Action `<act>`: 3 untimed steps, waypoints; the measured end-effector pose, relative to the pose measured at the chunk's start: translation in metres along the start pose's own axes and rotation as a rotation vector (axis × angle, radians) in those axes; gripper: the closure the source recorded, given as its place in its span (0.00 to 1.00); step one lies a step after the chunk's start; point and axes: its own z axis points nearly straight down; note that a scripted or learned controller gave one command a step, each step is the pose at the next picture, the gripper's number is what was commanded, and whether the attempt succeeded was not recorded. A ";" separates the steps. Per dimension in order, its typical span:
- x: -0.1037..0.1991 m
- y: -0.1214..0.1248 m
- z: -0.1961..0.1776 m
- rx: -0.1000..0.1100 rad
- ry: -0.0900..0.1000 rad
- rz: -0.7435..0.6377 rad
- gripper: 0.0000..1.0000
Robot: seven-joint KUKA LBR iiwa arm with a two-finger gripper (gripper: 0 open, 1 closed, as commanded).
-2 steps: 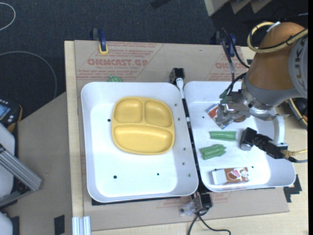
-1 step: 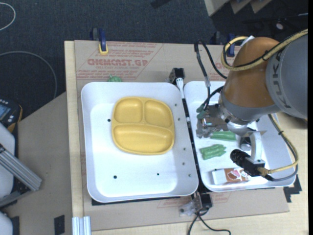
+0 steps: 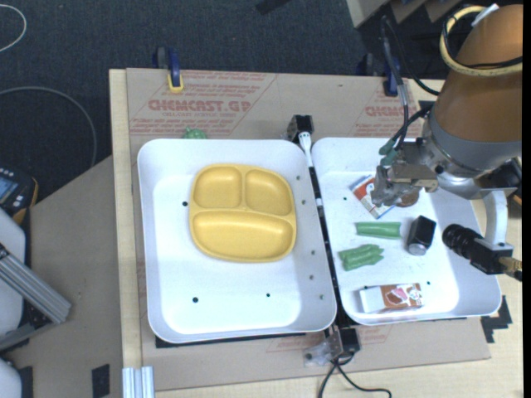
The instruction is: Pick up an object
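1. The end effector (image 3: 388, 191) is seen low over the far part of the right bin (image 3: 342, 168). The arm reaches in from the right side of the camera view.
2. How far the end effector is open cannot be told from this slant. Nothing is seen to be held by it.
3. The nearest candidate for the pick is judged to be the red-and-white packet (image 3: 363, 194). It lies flat on the bin floor, just to the view's left of the end effector and partly hidden beneath it.
4. The packet's long axis cannot be made out with confidence, since only its left portion is exposed.
5. The coming move is therefore judged to turn on a small offset: the packet is found slightly leftward of the tool rather than squarely under it, so a short sideways correction is likely called for before any closing.
6. A green stick (image 3: 379, 230) is laid nearer the viewer, apart from the packet, with its length running across the bin from left to right.
7. The yellow divided plate (image 3: 243, 212) in the left bin (image 3: 166, 255) is placed well apart from the end effector.
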 end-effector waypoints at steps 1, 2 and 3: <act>-0.070 -0.024 0.028 0.015 0.001 0.004 1.00; 0.042 -0.020 -0.142 -0.008 0.004 -0.014 1.00; 0.127 -0.021 -0.142 0.008 0.002 -0.007 1.00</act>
